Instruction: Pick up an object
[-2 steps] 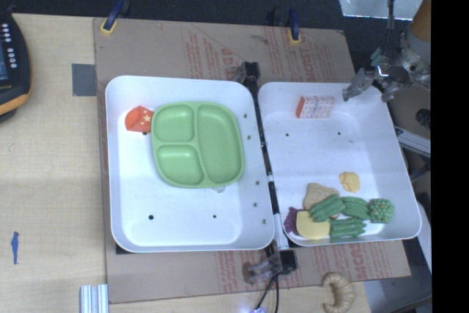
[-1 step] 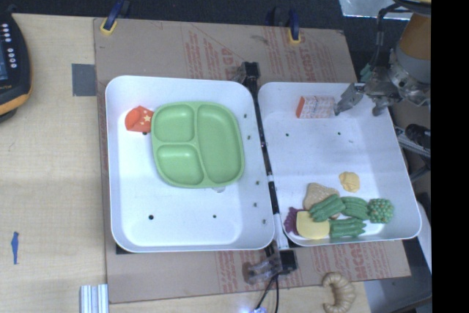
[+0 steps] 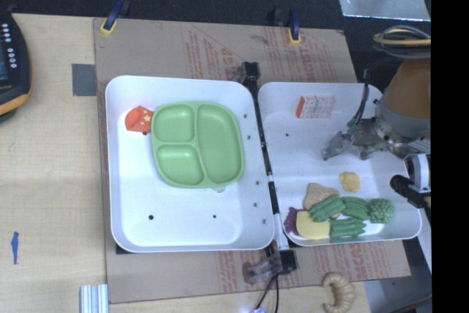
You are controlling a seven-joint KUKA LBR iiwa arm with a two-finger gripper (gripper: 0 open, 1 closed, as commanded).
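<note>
- The arm [image 3: 407, 102] is cut off at the right side of the view; only its orange band and grey wrist show, above the right bin [image 3: 282, 121].
- The gripper [image 3: 344, 145] hangs over the middle of the right bin, its dark fingers reaching left and down; whether they are spread or closed I cannot tell, and nothing shows between them.
- In the right bin, an orange-and-white card or packet [image 3: 315, 107] lies near the far wall, its print too small to read.
- A small yellow piece [image 3: 349, 180] sits just below and right of the gripper, apart from it.
- Along the near wall of that bin lies a crowded heap: a tan slice [image 3: 318, 194], green bean-like pieces [image 3: 341, 207], a green knobbly lump [image 3: 380, 211], a pale yellow piece [image 3: 312, 228] and a purple bit [image 3: 292, 219] half hidden beneath the rest.
- The left bin [image 3: 132, 209] holds a green divided plate [image 3: 198, 144] with three compartments, and a red-orange object [image 3: 138, 119] touching the plate's left edge.
- On the cardboard below the bins lies a tan curled thing [image 3: 339, 291], hard to make out.
</note>
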